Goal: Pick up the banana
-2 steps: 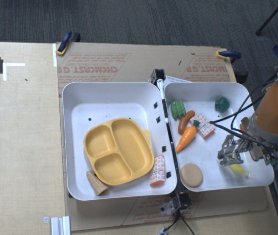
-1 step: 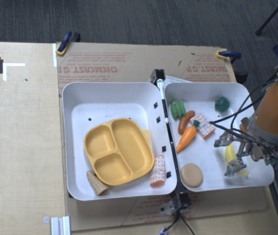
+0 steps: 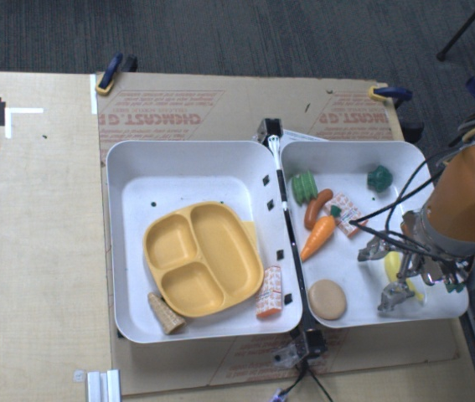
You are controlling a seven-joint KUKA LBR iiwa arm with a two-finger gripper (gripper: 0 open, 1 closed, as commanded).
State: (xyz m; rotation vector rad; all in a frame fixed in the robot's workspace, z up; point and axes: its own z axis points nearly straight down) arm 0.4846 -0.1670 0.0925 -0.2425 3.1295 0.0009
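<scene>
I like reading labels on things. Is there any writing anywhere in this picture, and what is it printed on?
Red print on the cardboard sheet under the bins, seen upside down: it looks like "CHEMAST", but I am not sure of it.
More red print on the cardboard's right part: too blurred to read.
The small packet beside the yellow plate: its print is too small to read.
The packet by the carrot: unreadable too.

Both bins [image 3: 188, 162] are made of smooth white plastic with a slight sheen, and the yellow divided plate [image 3: 202, 260] is moulded from a glossy plastic. Matt brown cardboard [image 3: 220, 111], printed in red, is laid under them on a pale, smooth wooden bench [image 3: 36, 249]. The gripper [image 3: 398, 293] is built of dull grey metal, while the banana [image 3: 394, 265] looks like smooth yellow plastic.
</scene>
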